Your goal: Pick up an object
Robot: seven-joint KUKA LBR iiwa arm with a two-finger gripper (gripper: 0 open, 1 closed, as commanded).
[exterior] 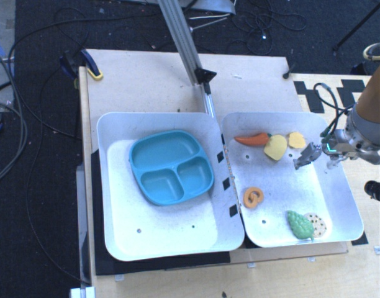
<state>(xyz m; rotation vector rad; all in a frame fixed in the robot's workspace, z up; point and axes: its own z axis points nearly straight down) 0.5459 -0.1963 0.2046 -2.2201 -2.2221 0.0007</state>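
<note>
At three o'clock over the right bin, jaws are hanging wide, risking nudging the crowded lemon away.

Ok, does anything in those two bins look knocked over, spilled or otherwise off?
Nothing stands out. The blue tray lies flat in the left bin. In the right bin the carrot, yellow fruit, pretzel and green toy lie loose but intact. The tool hangs over that bin.
</note>
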